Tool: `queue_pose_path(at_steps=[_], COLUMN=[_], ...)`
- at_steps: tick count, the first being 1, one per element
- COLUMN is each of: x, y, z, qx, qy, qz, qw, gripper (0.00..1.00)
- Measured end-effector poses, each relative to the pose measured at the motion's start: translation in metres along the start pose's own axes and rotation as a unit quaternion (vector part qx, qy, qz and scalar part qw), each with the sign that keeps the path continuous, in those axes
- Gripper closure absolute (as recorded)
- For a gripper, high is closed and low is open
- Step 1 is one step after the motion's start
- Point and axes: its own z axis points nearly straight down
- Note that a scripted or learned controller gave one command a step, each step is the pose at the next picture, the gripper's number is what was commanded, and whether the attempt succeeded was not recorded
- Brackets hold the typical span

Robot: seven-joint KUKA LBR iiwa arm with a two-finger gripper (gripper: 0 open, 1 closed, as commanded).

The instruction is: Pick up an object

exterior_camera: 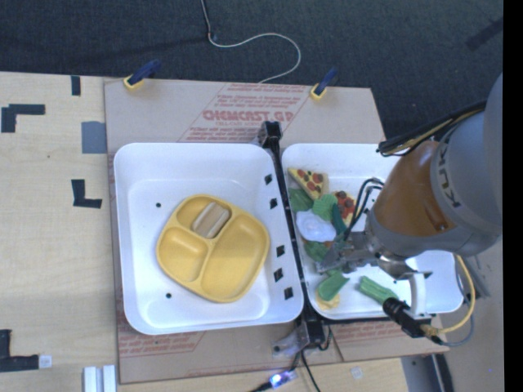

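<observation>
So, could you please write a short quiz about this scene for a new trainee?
1. True or false: the yellow plate lies in the left bin.
2. Which bin holds the pile of toy food? A) left bin B) right bin C) neither
3. Fill in: the yellow plate is divided into ___ compartments.

Key: 1 true. 2 B; the pile includes a pizza slice and green pieces, and the arm reaches down over them. 3 three; a small tan piece lies in the upper one.
</observation>
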Motion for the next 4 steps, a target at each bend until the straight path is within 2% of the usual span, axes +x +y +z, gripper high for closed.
queue_pose_path(at_steps=[2,3,4], x=[0.0,0.001,0.022], y=[-0.02,-0.02,0.028], z=[-0.108,-0.13,-0.119], qx=[-0.001,-0.001,-0.001], qy=[0.0,0.001,0.001], qz=[0.0,0.0,-0.002], qw=[1.0,1.0,1.0], gripper=[1.0,1.0,1.0])
